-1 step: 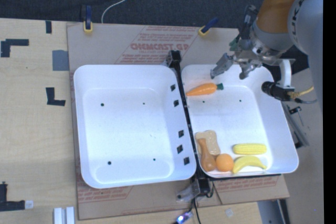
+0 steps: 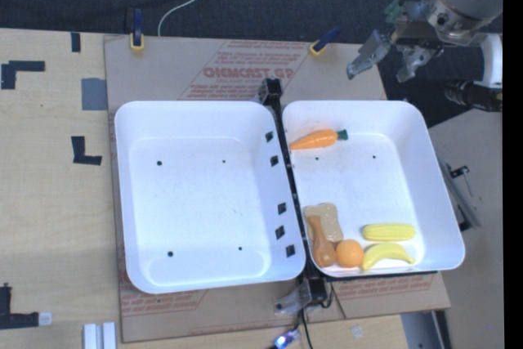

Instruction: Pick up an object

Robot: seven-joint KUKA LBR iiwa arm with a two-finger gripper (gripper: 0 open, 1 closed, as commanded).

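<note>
I am seeing the tool (image 2: 384,60) hanging wide open and gripping nothing above the desk's (image 2: 57,176) far right corner. The carrot (image 2: 315,140) is lying at the right bin's (image 2: 437,184) far left corner; corn (image 2: 388,232), banana (image 2: 387,255) and orange (image 2: 349,253) are lying along its near edge.

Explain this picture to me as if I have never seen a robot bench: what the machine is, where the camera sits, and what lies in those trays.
One camera looks down at a slant on a bench. The grey arm with an orange band reaching in from the right is a robot arm; its two-finger gripper hangs above the bench, past the far edge of the bins, fingers spread, holding nothing. Two shallow white bins sit side by side. The right white bin holds toy foods: an orange carrot with a green top near the far side, and by the near edge a tan bread slice, a small orange ball, a yellow corn cob and a yellow banana.
</note>
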